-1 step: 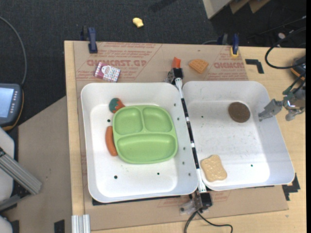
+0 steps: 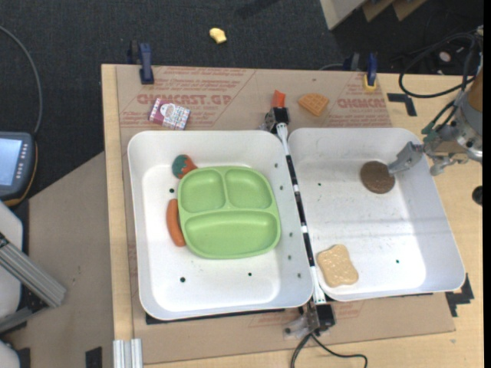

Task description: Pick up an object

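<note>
Robotics lab, clamped cardboard-topped bench (image 2: 230,90), white bins (image 2: 153,282), loose cables (image 2: 437,52), dark carpet (image 2: 61,37)

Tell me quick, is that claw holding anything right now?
Gripper: over the right bin, beside the brown disc; nothing seen between its fingers; open or shut cannot be told.

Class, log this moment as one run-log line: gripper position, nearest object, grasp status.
gripper: over right bin, upper right | nearest: brown disc, beside the tip | grasp: none seen
</note>
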`<state>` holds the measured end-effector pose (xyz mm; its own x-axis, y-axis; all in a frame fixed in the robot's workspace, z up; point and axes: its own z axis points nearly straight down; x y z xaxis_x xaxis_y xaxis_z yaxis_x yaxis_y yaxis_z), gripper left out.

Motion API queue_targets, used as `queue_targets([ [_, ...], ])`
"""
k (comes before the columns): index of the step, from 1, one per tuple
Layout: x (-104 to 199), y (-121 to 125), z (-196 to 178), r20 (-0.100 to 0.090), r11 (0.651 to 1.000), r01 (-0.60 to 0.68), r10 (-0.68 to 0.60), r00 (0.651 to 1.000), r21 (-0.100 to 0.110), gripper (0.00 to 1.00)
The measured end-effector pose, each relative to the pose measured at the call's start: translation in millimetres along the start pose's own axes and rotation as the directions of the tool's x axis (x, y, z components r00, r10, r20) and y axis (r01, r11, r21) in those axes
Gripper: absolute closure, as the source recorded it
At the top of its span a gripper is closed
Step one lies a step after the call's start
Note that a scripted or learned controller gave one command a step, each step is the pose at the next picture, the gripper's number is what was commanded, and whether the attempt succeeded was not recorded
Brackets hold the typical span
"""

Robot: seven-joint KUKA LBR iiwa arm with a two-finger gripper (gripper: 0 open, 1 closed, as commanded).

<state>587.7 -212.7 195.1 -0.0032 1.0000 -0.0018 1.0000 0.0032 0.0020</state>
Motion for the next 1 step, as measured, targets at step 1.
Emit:
queue_targets([
  [1, 16.0, 33.5, 117.8, -0.004, 1.0, 0.0, 0.0, 1.0, 0.008, 0.0],
])
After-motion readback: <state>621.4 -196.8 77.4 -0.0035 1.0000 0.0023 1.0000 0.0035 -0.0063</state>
